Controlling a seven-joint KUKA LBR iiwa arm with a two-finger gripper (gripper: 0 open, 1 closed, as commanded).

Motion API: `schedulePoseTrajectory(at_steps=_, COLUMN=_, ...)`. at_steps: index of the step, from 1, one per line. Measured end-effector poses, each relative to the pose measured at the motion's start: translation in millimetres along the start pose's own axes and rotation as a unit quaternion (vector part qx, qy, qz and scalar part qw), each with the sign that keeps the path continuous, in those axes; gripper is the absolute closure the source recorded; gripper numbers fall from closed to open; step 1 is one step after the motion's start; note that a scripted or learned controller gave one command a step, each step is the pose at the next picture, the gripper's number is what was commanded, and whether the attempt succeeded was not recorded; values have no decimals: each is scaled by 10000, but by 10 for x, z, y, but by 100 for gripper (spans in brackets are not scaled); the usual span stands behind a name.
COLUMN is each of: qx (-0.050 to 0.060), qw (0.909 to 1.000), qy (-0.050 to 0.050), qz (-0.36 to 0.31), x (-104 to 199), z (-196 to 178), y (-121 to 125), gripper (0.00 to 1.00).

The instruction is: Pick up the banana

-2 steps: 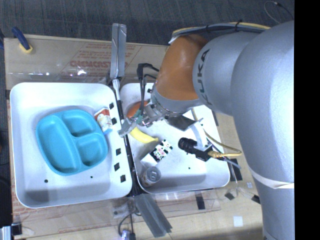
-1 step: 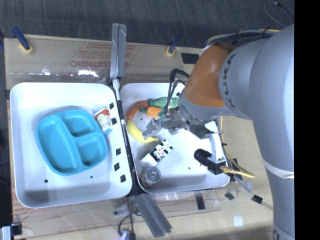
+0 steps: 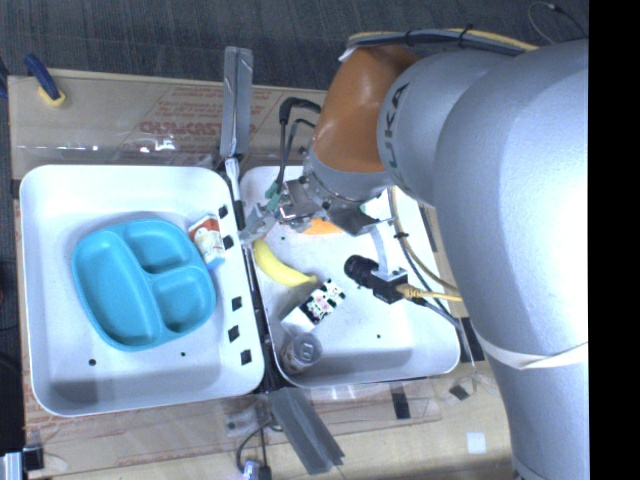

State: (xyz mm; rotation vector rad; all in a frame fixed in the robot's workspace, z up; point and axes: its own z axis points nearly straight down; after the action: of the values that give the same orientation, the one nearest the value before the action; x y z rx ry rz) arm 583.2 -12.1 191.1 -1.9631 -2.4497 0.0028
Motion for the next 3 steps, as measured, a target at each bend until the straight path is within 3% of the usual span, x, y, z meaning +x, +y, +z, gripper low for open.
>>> schedulePoseTrajectory(at_steps=1, qx=8, qw=10000, qy=1, qz=-85, x=283, z=4, y=-654, gripper=0)
schedulePoseTrajectory(at_steps=2, qx=-7, qw=9996, qy=-5, qz=-284, x=-95, z=-728, y=3, gripper=0)
schedulePoseTrajectory(at_steps=3, qx=11, qw=9986, qy=2, qz=-523, x=263, z=-24, y=-662, gripper=0)
